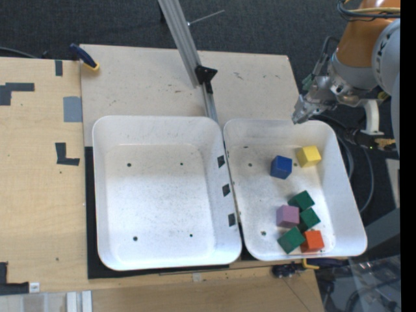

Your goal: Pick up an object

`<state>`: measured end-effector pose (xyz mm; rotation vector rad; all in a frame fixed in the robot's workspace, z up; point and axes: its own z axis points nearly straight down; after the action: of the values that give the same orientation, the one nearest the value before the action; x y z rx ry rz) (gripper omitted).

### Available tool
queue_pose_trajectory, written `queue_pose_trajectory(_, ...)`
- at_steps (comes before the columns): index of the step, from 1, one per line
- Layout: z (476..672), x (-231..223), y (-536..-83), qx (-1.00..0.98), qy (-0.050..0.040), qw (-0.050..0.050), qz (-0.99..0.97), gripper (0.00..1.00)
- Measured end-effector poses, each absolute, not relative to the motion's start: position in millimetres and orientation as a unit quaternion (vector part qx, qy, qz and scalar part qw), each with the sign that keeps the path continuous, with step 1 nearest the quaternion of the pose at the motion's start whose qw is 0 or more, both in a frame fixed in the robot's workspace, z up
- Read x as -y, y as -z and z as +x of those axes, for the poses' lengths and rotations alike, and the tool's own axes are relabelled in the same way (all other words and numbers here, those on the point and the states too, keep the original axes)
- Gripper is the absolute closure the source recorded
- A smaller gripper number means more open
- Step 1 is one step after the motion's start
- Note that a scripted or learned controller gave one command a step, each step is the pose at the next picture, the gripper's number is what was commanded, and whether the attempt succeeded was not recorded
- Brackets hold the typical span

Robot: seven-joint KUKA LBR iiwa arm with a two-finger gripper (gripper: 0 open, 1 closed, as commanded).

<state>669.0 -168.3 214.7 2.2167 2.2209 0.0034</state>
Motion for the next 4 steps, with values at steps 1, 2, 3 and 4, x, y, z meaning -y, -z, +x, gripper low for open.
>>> queue_pose_trajectory(1, 669.7, 168, -233, -0.708, -0.0005, 0.001, 0.707, 1.0)
queue_pose_trajectory(2, 646.3, 114, -224, -0.709, 0.0002, -0.001, 0.705, 1.0)
queue_pose_trajectory(3, 624.9, 57, -218, -0.709, 0.0007, -0.002, 0.705, 1.0)
queue_pose_trajectory(4, 606.1, 16, -219, -0.709, 0.0004, -0.002, 0.705, 1.0)
